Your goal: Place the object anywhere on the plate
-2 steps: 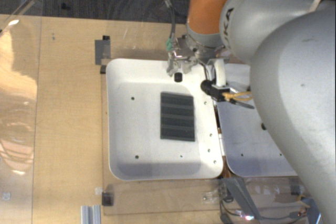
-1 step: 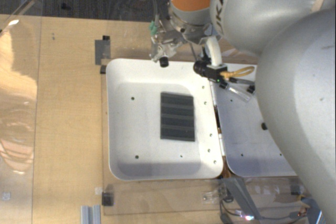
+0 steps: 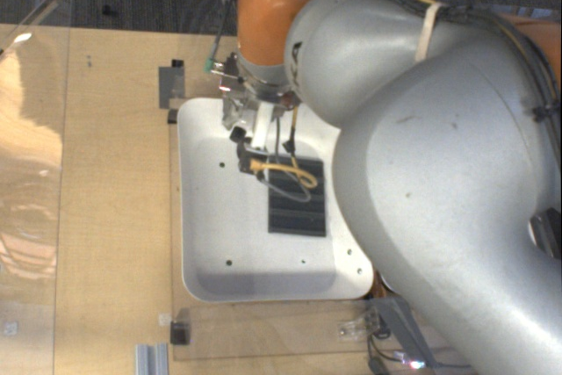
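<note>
Starting at the left, the pale wooden surface (image 3: 105, 215) carries a clear panel (image 3: 31, 101) that throws back a glare, and a small dark bracket (image 3: 171, 83) stands just beside the upper left corner of the white bin (image 3: 204, 224). Inside that bin the floor is mostly bare white, with a few small dark dots. The one sizeable thing in it is a dark ribbed slab (image 3: 297, 205), lying flat toward the bin's right half, apart from the near wall. I take this slab to be the task's thing, though whether it is the object or stands in for the plate I cannot tell. The end effector (image 3: 255, 134) hangs over the far end of the bin, just above and left of the slab, with a yellowish cable (image 3: 290, 171) looping from it across the slab's top edge. Whether it is clenched or released cannot be made out – its lower parts blur together. To do this step well, I judge it should settle squarely over the slab's middle and come down straight, keeping the cable loop out of the way, since a flat thing on a flat floor gives little edge to catch. Further right, the orange band (image 3: 268, 4) and the grey arm (image 3: 439, 162) cover the rest of the bench.
</note>
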You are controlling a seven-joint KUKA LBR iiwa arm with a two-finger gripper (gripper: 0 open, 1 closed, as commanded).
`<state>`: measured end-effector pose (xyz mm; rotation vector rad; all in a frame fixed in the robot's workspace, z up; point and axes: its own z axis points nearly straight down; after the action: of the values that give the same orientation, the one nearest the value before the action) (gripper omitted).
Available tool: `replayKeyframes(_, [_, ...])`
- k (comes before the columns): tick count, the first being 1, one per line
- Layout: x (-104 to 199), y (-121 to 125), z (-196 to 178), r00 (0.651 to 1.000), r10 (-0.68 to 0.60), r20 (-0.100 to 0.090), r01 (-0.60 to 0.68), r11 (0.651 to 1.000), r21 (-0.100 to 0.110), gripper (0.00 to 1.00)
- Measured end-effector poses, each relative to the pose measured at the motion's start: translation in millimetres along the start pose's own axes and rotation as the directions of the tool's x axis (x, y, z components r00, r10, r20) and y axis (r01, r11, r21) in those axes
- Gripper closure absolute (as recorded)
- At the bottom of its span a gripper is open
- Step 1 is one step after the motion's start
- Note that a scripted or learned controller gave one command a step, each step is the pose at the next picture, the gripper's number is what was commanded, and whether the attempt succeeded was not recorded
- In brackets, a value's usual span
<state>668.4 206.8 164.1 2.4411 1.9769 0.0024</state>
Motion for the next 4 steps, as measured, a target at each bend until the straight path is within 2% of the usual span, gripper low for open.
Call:
replayKeyframes(1, [13,-38,69,0.88,-0.475,-0.002,0.475,0.88,-0.003,1.0])
replayKeyframes(2, [-21,-140,72,0.761,-0.648,0.0,0.648,0.761,-0.012,1.0])
replayKeyframes(3, [9,-9,72,0.565,-0.825,0.004,0.825,0.565,0.011,1.0])
replayKeyframes(4, [-17,-102,71,0.349,-0.937,0.014,0.937,0.349,-0.009,1.0])
